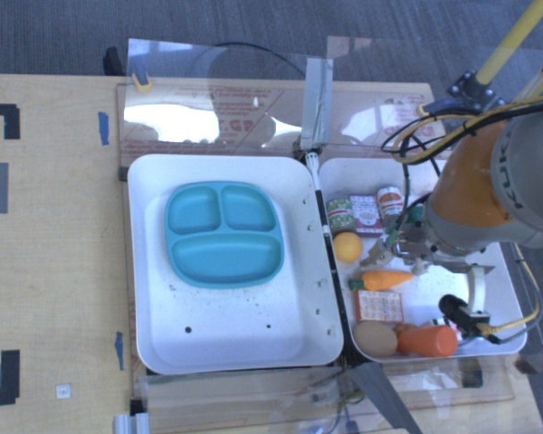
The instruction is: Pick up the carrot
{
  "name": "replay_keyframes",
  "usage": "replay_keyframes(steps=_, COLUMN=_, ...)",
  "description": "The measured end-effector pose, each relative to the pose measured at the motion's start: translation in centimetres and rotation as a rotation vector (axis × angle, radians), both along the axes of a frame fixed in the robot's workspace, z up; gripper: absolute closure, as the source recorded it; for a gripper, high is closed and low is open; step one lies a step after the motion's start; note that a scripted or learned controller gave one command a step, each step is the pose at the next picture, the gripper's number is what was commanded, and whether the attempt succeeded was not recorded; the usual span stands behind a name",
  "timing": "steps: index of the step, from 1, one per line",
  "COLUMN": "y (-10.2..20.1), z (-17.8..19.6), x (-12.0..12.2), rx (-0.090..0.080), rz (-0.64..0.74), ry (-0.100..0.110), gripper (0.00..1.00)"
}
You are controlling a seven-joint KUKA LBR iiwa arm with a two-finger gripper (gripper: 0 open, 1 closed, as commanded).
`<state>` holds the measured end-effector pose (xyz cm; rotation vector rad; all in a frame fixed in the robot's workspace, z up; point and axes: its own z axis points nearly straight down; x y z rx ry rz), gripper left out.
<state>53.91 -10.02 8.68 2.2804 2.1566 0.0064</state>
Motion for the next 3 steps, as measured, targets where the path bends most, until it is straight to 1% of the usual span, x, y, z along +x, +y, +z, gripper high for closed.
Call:
replay_keyframes(steps=1, y=-3.8, z=7.9, x=-2.2, rx=-0.001, rz=0.073, ry=0.006, gripper=0.00)
replay_keyframes(steps=2, y=2.7, z=9.6, x=-1.8, rx=-0.002, rz=0.127, ry=0.004, gripper=0.00)
replay_keyframes(steps=3, y=4.3, z=9.6, x=-4.2, rx=0.000, rz=0.283, ry=0.009, gripper=0.00)
